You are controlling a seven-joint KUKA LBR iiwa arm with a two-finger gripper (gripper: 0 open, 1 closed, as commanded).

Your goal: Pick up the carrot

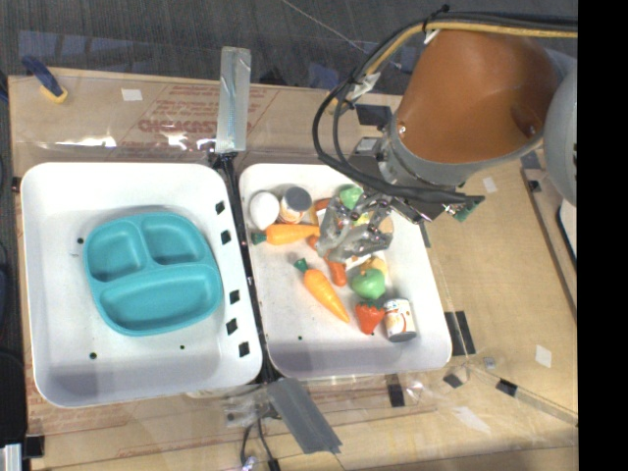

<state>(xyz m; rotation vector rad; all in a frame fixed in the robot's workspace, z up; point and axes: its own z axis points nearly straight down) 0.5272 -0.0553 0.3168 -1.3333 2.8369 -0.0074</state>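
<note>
A pale wood worktop stretches beneath clear plastic sheeting, its surface dotted with scraps of black tape and small white labels. A cardboard panel printed with faded red lettering lies flat along the far side, where a strip of grey tape runs toward the back edge. Beyond the worktop, dark ribbed carpet covers the floor. A piece of blue and yellow tape marks the far corner. Even overhead light falls across the scene.
</note>
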